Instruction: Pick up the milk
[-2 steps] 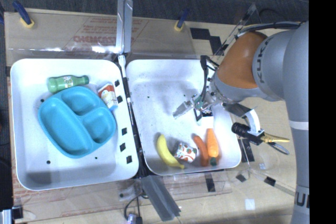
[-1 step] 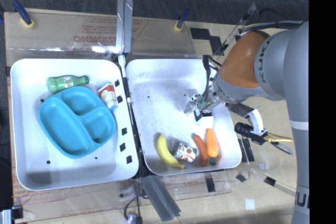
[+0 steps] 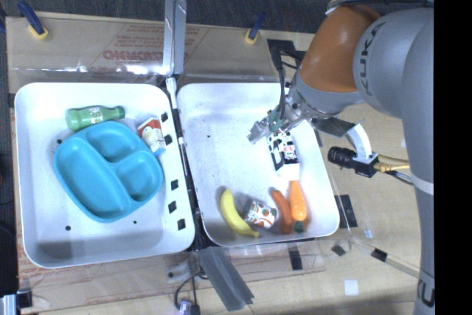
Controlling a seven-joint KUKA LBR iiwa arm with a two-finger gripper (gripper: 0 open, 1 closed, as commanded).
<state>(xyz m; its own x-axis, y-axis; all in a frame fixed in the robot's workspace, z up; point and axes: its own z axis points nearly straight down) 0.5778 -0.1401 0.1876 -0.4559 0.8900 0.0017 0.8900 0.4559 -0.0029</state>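
Below, the right white bin [image 3: 214, 158] holds a black-and-white cow-print milk carton [image 3: 284, 151], yellow banana [image 3: 234, 214] and orange carrot [image 3: 296, 201], gripper [image 3: 271, 127] jaws' state unclear.

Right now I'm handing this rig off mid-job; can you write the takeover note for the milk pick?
Gripper: low in the right bin, directly over the milk; grip cannot be confirmed.
Milk: black-and-white carton lying in the right bin, above the carrot.
Nearby: banana and a small can along the bin's near edge.
Done: arm reached the milk.
Left: confirm the grasp, then lift clear.
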